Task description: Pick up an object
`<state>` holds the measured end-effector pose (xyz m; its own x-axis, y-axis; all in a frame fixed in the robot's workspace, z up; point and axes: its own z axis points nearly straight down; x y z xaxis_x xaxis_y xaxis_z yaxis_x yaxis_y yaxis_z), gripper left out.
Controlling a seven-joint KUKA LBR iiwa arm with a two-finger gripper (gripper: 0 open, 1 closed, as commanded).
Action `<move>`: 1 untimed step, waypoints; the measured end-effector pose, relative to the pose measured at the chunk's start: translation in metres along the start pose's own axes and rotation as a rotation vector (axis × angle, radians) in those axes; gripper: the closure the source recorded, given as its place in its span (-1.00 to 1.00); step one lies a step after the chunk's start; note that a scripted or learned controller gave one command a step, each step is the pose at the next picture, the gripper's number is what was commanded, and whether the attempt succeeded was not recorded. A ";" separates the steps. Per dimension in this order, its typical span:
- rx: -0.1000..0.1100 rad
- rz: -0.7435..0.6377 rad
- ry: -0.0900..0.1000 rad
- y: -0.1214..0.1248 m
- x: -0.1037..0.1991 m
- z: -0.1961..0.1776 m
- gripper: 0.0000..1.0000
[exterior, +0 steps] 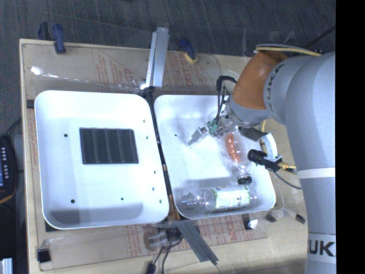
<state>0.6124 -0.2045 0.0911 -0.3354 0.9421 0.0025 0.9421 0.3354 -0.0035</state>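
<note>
My pincer (pixel 199 135) hangs at the frame's centre over the right bin (pixel 171 110), fingers apparently spread and holding nothing, so I judge I'm reaching, and next must drop onto the bottle (pixel 219 199) lying lower right

My arm (pixel 302 124) is a thick, smooth grey tube with rounded joints. At about one o'clock an orange band (pixel 251 87) wraps it above the wrist. Black letters "UK" (pixel 321 247) sit on the grey casing at five o'clock. A thin black cable (pixel 219 93) loops beside the band. The tool (pixel 199 135) is small, grey metal, with a green speck at its base.
</note>
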 end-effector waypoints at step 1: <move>-0.004 0.000 -0.003 -0.007 -0.004 -0.094 -1.00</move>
<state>0.6078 -0.2106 0.1846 -0.3354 0.9421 -0.0010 0.9421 0.3354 0.0003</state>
